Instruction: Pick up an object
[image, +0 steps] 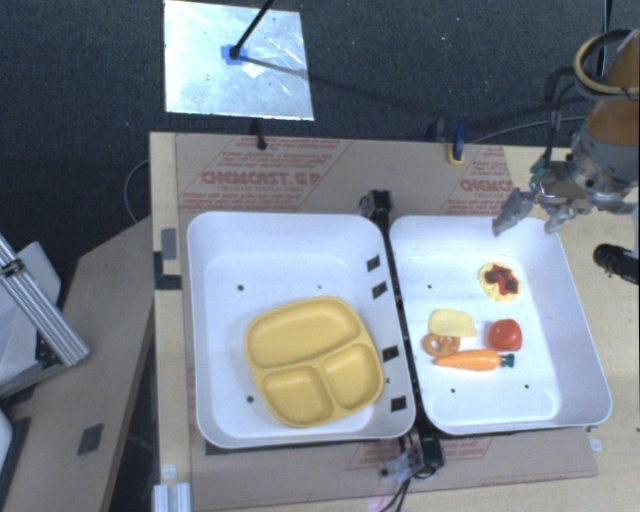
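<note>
Bench (290, 165) with brown printed board under two shallow white bins side by side, clipped together along the middle. Left bin (230, 250) holds a yellow divided tray (314, 359), three compartments, lying flat and slightly rotated, toward the bin's near-right part. Right bin (560, 390) holds the small food items, all grouped in its middle-right area. Arm (605, 120) comes in at upper right, grey with orange band, wrist above the far right corner of the right bin. Gripper (533, 212) hangs over the far edge of the right bin, fingers spread apart, nothing between them, well apart from all the items. Orange carrot (468, 361) lies flat, pointing left, nearest the bin's front among the items. Pale yellow piece (453, 322) sits just above the carrot, touching a small orange ring-shaped item (439, 344) at its lower left. Red tomato-like item (505, 333) just right of the yellow piece, just above the carrot's green end. Small round pizza-like piece (500, 281), yellow with red topping, sits farthest back, nearest to the gripper but still apart from it.
</note>
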